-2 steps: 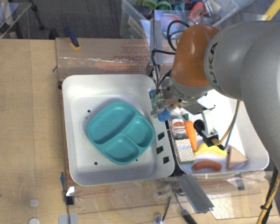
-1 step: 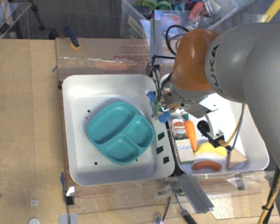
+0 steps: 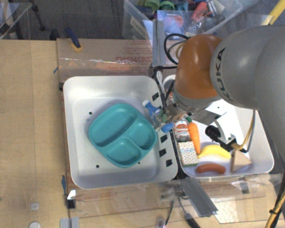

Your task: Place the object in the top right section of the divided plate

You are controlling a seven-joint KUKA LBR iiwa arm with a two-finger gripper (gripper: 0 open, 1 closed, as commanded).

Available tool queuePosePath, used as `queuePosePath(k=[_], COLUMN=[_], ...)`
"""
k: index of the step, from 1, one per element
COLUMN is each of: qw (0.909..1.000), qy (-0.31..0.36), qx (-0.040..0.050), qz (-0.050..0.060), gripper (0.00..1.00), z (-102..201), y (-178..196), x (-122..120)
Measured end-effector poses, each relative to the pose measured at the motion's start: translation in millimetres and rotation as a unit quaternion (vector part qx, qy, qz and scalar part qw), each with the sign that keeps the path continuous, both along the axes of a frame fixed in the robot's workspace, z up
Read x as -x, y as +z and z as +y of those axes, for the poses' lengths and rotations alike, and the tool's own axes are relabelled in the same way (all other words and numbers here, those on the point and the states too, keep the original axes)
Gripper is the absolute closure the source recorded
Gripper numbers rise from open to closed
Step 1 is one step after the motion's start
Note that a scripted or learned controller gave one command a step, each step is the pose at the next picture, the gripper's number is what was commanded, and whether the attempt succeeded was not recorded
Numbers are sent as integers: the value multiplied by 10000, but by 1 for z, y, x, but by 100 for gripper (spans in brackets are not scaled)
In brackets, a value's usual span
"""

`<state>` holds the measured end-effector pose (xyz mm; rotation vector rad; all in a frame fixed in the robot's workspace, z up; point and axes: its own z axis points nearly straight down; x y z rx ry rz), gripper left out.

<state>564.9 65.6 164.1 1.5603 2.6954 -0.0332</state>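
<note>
A clear tub (image 3: 190,4) of colourful toys sits behind the bench, beside a blue clamp (image 3: 74,40).

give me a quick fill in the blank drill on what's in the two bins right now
1. The teal divided plate lies in the ____ bin.
2. The plate has ____ sections.
3. The carrot is coloured ____.
4. The banana lies in the ____ bin, beside the carrot.

Missing words: left; three; orange; right

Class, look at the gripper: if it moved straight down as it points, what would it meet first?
Probably the inner wall between the two bins, beside the teal divided plate; the gripper hangs over it, though depth is unclear.
</note>
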Motion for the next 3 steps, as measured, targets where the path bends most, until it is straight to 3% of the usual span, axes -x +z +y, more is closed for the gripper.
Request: queuePosePath(k=[1,3], qw=[9961,9886], qy=[882,1506], qx=[53,58], qz=[20,64], gripper=[100,100], z=[-2,-7], y=[2,2], x=[13,5])
